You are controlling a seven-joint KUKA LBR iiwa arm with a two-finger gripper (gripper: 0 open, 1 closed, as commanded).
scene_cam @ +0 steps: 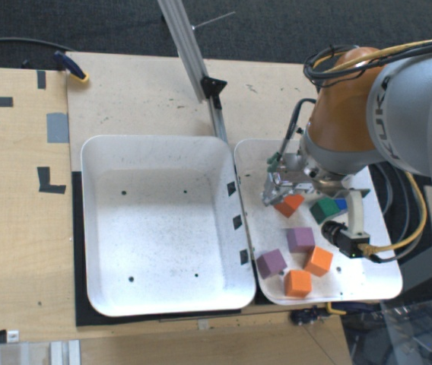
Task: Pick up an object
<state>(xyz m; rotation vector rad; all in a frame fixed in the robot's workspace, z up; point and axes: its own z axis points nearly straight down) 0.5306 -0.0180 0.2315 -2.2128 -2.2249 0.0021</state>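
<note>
We see the gripper [279, 194] low in the right bin [376, 276], centre-right of the frame, directly over a red-orange block [290, 204] that pokes out beneath it. We cannot tell whether the jaws are apart, together or clamped on that block; the wrist hides them from this slant.

Risks, as we judge them: the block sits tilted under the tool, so a closing pinch could catch a corner and squirt it sideways. A green block [325, 208] and a blue one [341, 203] lie just beside it to the right, close enough that a finger might land on them or nudge them along. The bin's left wall [240, 204] is near too, leaving little room on that side.

Lower in the same bin: two purple cubes [300, 239] [271, 262] and two orange cubes [319, 261] [298, 282], clustered but clear of the tool. The left bin [94, 204] fills mid-frame. The worktop [18, 226] carries grey tape marks at far left.
</note>
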